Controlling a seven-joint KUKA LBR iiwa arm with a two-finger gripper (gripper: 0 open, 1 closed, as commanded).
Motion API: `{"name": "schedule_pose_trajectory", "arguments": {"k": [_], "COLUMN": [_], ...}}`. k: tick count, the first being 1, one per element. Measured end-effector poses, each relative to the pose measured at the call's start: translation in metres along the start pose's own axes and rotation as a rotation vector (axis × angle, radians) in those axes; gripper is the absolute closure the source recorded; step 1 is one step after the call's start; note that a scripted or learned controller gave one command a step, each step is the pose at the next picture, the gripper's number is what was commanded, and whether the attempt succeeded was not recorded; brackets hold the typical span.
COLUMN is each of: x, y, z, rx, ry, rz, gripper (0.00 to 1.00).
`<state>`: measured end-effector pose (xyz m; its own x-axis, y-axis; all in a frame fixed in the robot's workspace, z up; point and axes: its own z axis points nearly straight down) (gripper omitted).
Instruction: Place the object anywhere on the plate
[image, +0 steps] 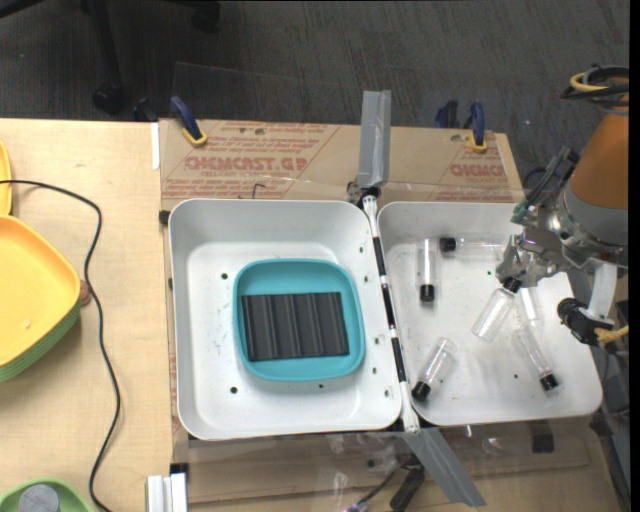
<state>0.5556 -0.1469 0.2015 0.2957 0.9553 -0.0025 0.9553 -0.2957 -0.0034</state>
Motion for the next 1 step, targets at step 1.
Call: {"name": "schedule_pose_trajectory", "arguments": {"k": [1], "x": [0.0], "y": [0.0], "z": [-0.0001], "rx": [0.0], "ry": [0.0], "rz": [0.0], "gripper": [0.0]}}
